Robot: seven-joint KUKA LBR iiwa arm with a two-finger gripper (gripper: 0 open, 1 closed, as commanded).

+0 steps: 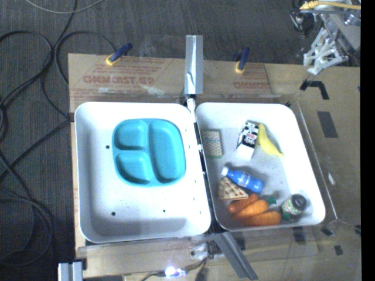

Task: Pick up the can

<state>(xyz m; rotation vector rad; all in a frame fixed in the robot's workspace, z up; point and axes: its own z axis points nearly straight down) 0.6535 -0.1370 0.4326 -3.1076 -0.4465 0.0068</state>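
Observation:
The can is small and green with a dark lid. It stands upright in the near right corner of the right bin, touching the tip of an orange carrot. My gripper hangs at the top right of the camera view, beyond the far right corner of the right bin and well away from the can. It is a pale, blurred shape below a yellow cable, and nothing can be seen in it.
The right bin also holds a second carrot, a waffle piece, a blue bottle, a banana, a small carton and a flat packet. A blue divided tray lies in the left bin.

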